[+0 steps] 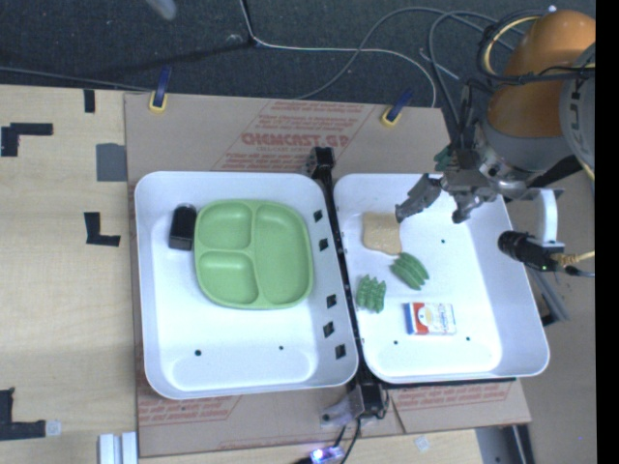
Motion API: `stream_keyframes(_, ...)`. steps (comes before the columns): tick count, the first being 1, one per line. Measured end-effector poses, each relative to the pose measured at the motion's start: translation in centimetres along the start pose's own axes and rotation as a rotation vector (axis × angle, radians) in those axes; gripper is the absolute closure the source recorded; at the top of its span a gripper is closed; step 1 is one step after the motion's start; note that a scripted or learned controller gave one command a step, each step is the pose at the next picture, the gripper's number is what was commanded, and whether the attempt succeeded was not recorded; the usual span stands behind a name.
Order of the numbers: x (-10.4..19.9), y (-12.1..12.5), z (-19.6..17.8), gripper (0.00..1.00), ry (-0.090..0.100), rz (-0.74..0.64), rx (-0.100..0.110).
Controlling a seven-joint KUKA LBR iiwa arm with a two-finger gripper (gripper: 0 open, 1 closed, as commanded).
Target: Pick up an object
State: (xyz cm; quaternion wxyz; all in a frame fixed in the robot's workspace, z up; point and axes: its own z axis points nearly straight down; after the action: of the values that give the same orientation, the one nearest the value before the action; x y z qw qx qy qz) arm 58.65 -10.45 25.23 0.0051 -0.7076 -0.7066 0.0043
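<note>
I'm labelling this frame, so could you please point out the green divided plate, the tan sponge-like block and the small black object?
green divided plate (254, 255): camera view, on its central ridge.
tan block (381, 233): camera view, middle of its top face.
small black object (182, 227): camera view, centre of its top.

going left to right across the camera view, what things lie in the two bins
black block → green divided plate → green toy → tan block → green pepper → small red and white box

Grey arm (542, 133) with orange band (546, 42) at one o'clock, black cables looped beside it, dark two-finger gripper (437, 204) on metal wrist
</note>
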Motion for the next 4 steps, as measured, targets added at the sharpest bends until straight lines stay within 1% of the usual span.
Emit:
stream_keyframes(1,0.0,0.2,-0.6,0.00,-0.001,-0.003,-0.012)
stream_keyframes(2,-0.1,0.8,5.6,0.00,-0.001,-0.002,-0.006)
stream_keyframes(3,0.1,0.9,10.0,0.00,-0.002,-0.003,-0.007)
stream_keyframes(4,0.7,1.5,14.9,0.00,-0.002,-0.003,-0.007)
